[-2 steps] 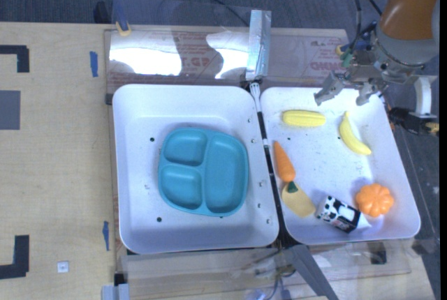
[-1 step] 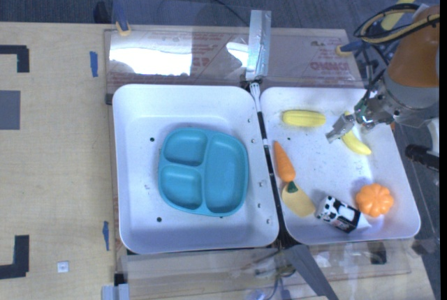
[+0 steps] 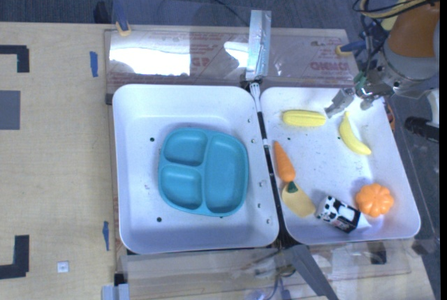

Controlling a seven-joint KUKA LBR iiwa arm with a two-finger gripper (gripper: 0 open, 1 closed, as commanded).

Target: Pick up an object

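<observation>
Right bin: gripper above its far edge, fingers spread, holding nothing; corn cob and banana just beside.

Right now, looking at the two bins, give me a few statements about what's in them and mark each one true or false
1. The blue divided plate lies in the left bin. True.
2. The orange pumpkin sits on the blue plate. False: it is in the right bin, near the front corner.
3. The carrot lies in the right bin by the divider. True.
4. The gripper hovers over the left bin. False: it is over the right bin's back, near the corn cob and the banana.
</observation>
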